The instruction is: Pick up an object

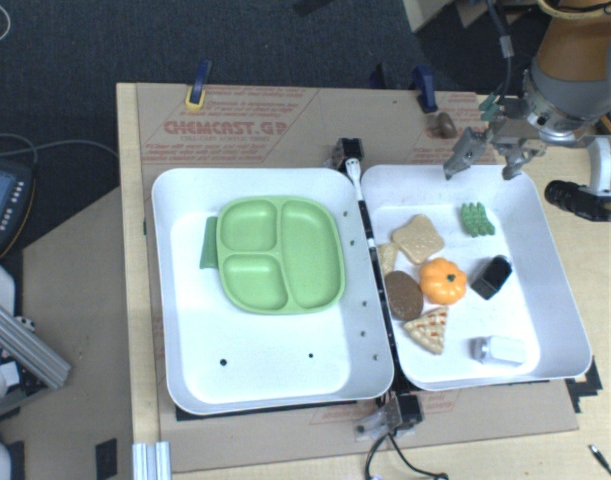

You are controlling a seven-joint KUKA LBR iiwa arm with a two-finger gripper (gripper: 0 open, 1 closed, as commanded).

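At the frame's upper right, the gripper [482,159] hangs with fingers spread wide and nothing between them, above the right bin's [555,298] top edge. Below it lie a green toy [476,219] and an orange pumpkin [444,281].

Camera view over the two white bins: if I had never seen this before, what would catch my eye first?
Probably the pale green divided tray lying alone in the left bin. Next, the little orange pumpkin amid a cluster of toy food in the right bin, beside a slice of toast and a pizza wedge. Above that bin's far edge hangs the gripper, fingers spread and holding nothing.
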